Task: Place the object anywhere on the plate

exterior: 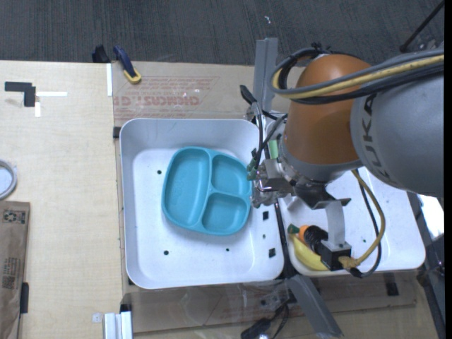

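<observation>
A light blue plate (206,189) with three compartments lies in the left white bin (141,210), right of its middle. My gripper (267,183) hangs under the big orange wrist band (321,111), over the wall between the two bins and just beside the plate's right rim. The arm's bulk hides what is under it. A small green bit (252,168) shows at the gripper's left side; I cannot tell what it is. A yellow banana-like object (308,257) with a small orange piece (305,230) next to it lies in the right bin's front left corner.
The grey arm covers most of the right bin (395,253). Cables loop from the wrist down over that bin. A cardboard sheet (169,94) lies behind the left bin, and a roll of tape (6,180) sits on the wooden bench at far left.
</observation>
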`<state>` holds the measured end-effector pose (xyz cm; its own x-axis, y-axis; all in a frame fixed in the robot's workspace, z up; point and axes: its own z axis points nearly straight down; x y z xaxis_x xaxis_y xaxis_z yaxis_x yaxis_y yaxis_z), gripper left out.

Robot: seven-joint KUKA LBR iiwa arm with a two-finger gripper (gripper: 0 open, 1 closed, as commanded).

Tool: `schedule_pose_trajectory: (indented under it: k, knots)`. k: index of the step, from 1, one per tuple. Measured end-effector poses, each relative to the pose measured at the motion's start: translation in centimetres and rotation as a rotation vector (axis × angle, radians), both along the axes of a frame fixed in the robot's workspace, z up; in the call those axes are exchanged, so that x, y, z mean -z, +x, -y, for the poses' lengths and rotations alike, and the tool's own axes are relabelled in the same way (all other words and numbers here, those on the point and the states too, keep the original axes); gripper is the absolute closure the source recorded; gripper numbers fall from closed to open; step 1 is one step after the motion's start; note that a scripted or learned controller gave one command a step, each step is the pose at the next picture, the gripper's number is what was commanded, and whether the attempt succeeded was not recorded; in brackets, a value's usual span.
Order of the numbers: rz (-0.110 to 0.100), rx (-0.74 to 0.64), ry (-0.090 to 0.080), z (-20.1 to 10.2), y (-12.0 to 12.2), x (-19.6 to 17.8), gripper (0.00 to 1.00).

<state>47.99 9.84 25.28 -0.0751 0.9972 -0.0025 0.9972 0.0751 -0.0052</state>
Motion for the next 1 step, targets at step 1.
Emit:
schedule_pose_trajectory:
  k: [1]
  knots:
    - [0.001,-0.015,0.0,-3.21,1.78,-0.05,1.0]
